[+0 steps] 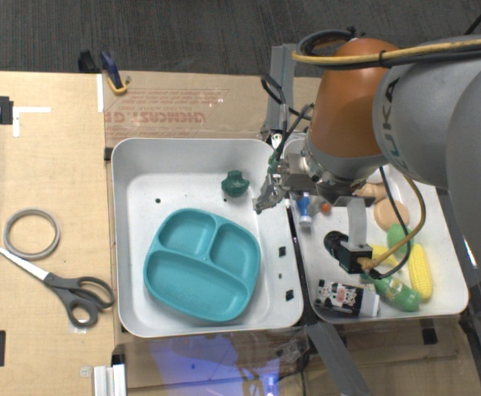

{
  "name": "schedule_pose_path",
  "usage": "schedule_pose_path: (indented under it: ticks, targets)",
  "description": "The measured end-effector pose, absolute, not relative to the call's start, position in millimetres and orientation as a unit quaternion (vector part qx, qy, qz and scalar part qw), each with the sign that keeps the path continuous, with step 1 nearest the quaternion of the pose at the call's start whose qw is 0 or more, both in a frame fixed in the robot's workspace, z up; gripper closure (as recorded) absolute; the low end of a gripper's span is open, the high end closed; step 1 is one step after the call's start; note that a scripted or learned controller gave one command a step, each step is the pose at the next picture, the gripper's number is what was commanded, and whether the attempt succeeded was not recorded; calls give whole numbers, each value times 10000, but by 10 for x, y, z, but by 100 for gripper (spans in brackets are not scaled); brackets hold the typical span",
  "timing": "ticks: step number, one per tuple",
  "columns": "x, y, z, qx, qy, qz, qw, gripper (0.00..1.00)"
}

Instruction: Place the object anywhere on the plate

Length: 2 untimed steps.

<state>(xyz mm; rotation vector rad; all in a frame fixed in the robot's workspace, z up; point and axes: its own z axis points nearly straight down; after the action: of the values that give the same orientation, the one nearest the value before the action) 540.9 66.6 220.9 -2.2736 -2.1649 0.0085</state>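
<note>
A teal divided plate [203, 262] lies in the left bin [133, 172], towards its front. A small dark green object [235, 183] sits on the bin floor just behind the plate's far right corner. My gripper [267, 195] hangs over the right edge of the left bin, close to the wall between the two bins. It is a little to the right of the green object. I see nothing in it. The orange and grey wrist above hides part of the right bin.
The right bin [446, 221] holds a yellow corn cob [420, 271], a green item [402, 297], a peach-coloured piece [386, 214], a small blue and white thing [304, 209] and a black and white box [339, 298]. Scissors [67, 289] and a tape roll [31, 231] lie on the bench at left.
</note>
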Motion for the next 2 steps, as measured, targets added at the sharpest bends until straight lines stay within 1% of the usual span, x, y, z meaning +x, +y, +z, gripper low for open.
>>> schedule_pose_path:
  ticks: [1, 2]
  targets:
    - [5413, 653, 2288, -7246, -6892, 42, 16, 100]
    - [5249, 665, 3358, -7257, -6880, 15, -6, 100]
